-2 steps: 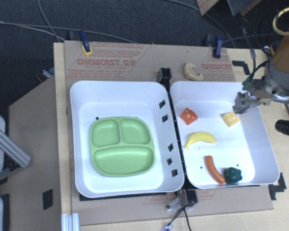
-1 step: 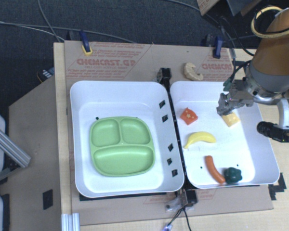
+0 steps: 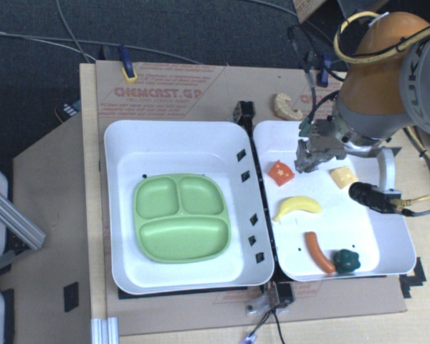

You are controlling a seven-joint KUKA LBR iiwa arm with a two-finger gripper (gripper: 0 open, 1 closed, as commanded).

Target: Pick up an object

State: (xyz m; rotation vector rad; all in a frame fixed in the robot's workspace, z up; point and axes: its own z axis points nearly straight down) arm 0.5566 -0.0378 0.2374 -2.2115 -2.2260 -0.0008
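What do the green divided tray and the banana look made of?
Green tray: looks like moulded plastic with a matte to satin finish, judging by its uniform pale green, rounded compartment ridges and soft sheen. Banana: probably a plastic or rubbery toy, with flat even yellow, smooth skin and no blemishes; hard or soft can't be told from here.

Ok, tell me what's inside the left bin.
The left bin holds one green divided tray, three compartments, nothing in them. Whatever lies beneath the tray is covered. Around it, bare white floor.
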